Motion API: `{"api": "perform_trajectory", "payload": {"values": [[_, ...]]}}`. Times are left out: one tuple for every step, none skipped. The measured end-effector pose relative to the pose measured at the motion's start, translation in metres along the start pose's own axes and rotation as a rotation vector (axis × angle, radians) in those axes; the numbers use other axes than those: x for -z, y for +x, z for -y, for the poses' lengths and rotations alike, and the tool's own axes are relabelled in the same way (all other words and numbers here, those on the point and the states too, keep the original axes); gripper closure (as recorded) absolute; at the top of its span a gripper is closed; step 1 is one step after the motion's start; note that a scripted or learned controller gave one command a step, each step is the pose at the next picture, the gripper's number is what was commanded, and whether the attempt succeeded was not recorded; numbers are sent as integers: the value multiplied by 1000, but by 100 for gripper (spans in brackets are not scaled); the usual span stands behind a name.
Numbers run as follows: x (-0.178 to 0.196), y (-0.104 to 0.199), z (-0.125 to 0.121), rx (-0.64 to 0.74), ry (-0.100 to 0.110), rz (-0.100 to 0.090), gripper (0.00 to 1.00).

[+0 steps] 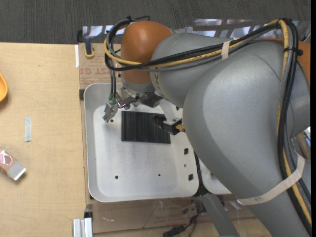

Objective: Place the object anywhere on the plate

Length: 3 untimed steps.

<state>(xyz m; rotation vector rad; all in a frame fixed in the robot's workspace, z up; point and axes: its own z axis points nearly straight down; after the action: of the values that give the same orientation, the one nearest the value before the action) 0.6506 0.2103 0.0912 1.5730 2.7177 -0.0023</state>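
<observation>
The grey arm (237, 112) is filling the right side of the camera view, nearest the lens, with black and yellow cables (197, 58) running along its top. Under its bulk the corner of a second bin (217, 184) is peeking out.

Left of the arm, the white bin (98, 181) is sitting with its near rim along a strip of cardboard (148, 214). A few small dark marks (116, 177) are dotting its bare near floor.

Further in, the black ribbed slab (143, 127) is lying flat on the bin floor in the far half, its long side running across the view. The tool (108, 113) is hanging just beside the slab's far left corner, close over the bin floor and pointing down and to the left. Below the orange wrist band (140, 46) it is seen from behind, so I cannot tell how far it is open or whether it is gripping anything. The slab is lying apart from the tool's tip.

On the pale wooden table (39, 201) left of the bin, a white and brown packet (11, 164) is lying near the view's edge, a small grey strip (27, 130) is lying beyond it, and part of an orange thing (2, 88) is showing further back.

Dark carpet (49, 14) is stretching beyond the table's far edge.
</observation>
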Motion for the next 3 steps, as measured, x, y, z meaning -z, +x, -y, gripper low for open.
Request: {"api": "perform_trajectory", "payload": {"values": [[2,13,34,-999,5,1,0],[-1,13,-13,-1233,19,4,0],[8,11,-13,-1229,13,8,100]]}}
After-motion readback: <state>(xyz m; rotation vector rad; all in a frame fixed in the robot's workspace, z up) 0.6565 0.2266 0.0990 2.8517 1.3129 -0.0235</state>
